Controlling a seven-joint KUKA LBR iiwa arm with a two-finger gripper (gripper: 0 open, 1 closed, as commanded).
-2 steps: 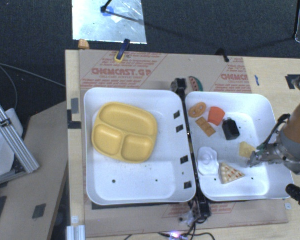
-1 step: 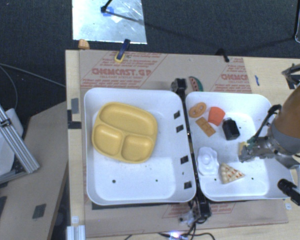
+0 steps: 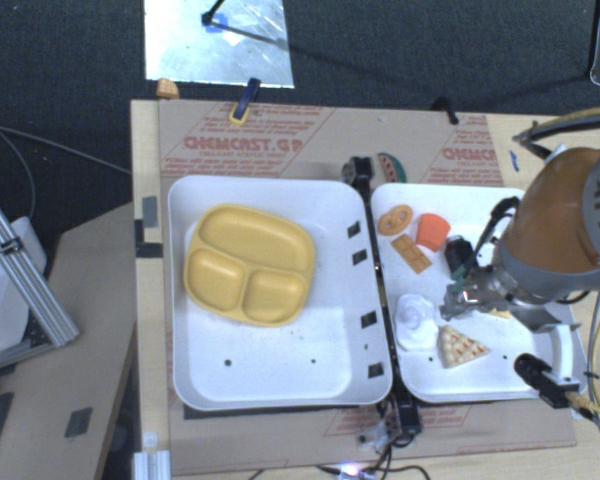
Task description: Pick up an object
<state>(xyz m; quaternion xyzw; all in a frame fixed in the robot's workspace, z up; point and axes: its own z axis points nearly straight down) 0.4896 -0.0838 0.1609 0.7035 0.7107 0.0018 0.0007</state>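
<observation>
The arm is reaching into the right bin [image 3: 480,393] and the claw [image 3: 462,296] is hanging low over the toys, so I judge the approach step is going on. I cannot tell the claw's state. The pizza slice [image 3: 461,347] is lying just below it, toward the desk's front edge, the clear cup [image 3: 414,315] beside it. Next, it needs lowering onto one toy.

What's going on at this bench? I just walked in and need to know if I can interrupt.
A grey arm with an orange band is reaching into the right white bin, its gripper low among small toy foods: a triangular pizza slice, an orange-red block, a tan cracker. Nothing looks lifted yet. The left white bin holds a yellow divided plastic tray.
</observation>
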